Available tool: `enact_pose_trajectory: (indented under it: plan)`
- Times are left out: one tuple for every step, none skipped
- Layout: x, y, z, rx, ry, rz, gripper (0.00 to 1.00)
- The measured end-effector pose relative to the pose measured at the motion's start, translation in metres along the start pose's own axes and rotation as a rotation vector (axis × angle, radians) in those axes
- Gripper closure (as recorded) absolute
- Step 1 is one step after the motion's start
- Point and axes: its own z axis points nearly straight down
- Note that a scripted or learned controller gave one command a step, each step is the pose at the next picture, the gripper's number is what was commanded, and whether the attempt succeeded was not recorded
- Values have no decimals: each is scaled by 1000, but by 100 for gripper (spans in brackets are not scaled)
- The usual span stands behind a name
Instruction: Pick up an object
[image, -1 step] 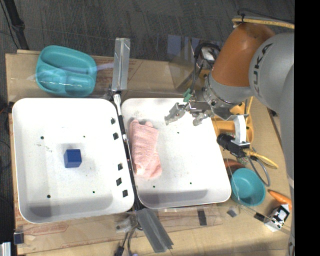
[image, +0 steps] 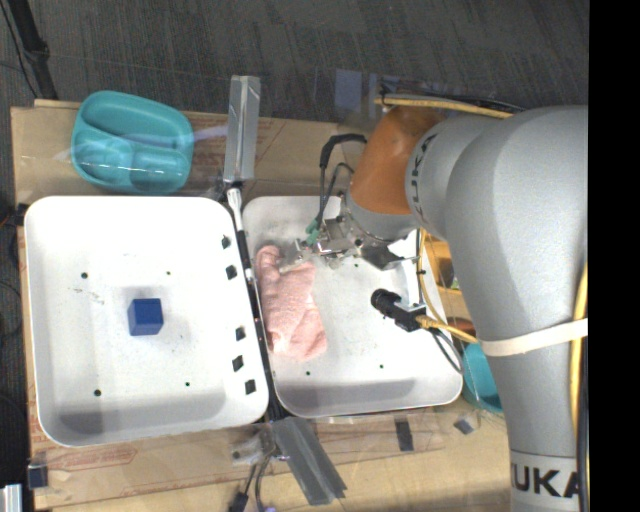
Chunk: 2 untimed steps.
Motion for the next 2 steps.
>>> enact_pose_trajectory:
  plan:
    - [16, 18, 2, -4, -2, -114, 0]
    - [22, -20, 3, 0, 0, -152, 0]
